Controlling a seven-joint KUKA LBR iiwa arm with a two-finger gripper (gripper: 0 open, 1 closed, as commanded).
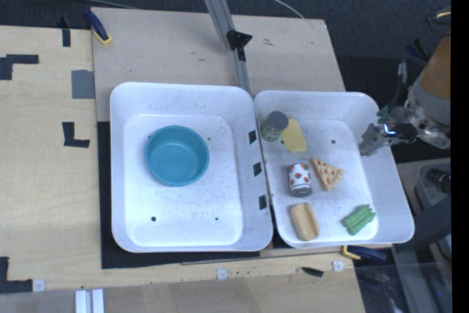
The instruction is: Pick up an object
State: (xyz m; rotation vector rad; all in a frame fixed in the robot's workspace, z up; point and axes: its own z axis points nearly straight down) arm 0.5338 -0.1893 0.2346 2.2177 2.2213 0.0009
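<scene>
On the left side of the bench sits the left bin (121,157), and a blue bowl (176,155) rests upright in it, toward its left half. Just beside it to the right is the right bin (381,179), the two rims touching along the middle. Near that bin's upper left corner a small grey round object (275,124) lies against a pale yellow piece (294,135). Below them a can with red spots (299,179) lies close to a wedge-shaped pizza slice toy (327,174), the two just apart. Nearer the front rim a tan bread-like loaf (304,221) lies on the bin floor, and a green ridged toy (358,218) lies to its right, well apart from it. At the right rim of this bin the gripper (371,140) hangs over the edge on the grey arm (429,117), with nothing seen between its fingers; whether they are spread or closed cannot be told.
</scene>
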